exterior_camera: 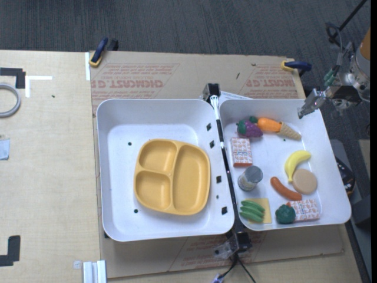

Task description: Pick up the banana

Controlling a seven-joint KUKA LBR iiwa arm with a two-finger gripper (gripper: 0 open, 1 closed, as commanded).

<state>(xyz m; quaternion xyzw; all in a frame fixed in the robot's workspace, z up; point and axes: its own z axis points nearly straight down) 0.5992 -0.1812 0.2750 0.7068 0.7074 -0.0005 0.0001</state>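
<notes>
Whether the jaws are parted or closed cannot be told, the gripper [308, 106] being poised at the right bin's [330, 135] far corner, and the banana [296, 162], crowded against a round tan piece [305, 181], could be missed or nudged aside.

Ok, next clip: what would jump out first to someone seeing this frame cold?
The yellow divided tray draws the eye first, lying alone in the middle of the left bin. Next comes the right bin, crowded with toy food: the banana sits right of centre, just above a round tan disc, with a carrot near the far rim. The tool hangs over that bin's far right corner, away from the banana.
</notes>
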